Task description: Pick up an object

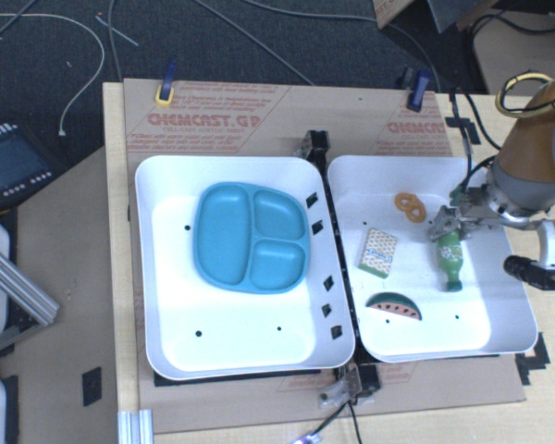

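With the gripper (447, 228) low over the top end of the green bottle (450, 259) in the right bin (509, 326), whether it grips I cannot tell, so centre yourself squarely on the bottle's neck, clear of the pretzel (410, 206).

Taking the bottle (450, 259) as the mark, it lies in the right bin (504, 326) with the gripper (452, 224) just behind it and the pretzel (410, 206) behind and to its left. The patterned packet (378, 252) lies to its left and the melon slice (393, 306) before it and to the left, all in that same bin. Well to the bottle's left, in the left bin (166, 276), lies the divided plate (251, 237).
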Controlling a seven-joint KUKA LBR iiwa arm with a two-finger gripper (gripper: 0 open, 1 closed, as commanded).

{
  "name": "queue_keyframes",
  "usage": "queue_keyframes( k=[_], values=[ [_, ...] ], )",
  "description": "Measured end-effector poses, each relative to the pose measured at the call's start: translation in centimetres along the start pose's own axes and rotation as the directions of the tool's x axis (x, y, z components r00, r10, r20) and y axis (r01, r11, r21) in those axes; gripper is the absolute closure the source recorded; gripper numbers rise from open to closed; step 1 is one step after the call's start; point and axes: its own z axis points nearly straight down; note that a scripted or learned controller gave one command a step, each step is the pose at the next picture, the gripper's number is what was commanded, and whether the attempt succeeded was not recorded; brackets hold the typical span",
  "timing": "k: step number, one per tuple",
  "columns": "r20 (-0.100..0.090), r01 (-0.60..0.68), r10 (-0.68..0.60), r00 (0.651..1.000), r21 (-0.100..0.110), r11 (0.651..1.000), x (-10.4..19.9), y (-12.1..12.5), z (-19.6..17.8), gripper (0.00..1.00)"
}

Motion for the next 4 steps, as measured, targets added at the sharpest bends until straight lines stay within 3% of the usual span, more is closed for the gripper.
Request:
queue_keyframes(
  k=[3, 4],
  values=[
    [0.002, -0.001, 0.001, 1.0, -0.003, 1.0, 0.2, -0.5, -13.2, 1.0],
    [-0.002, 0.003, -0.003, 1.0, 0.003, 1.0, 5.1, -1.5, -12.6, 1.0]
  ],
)
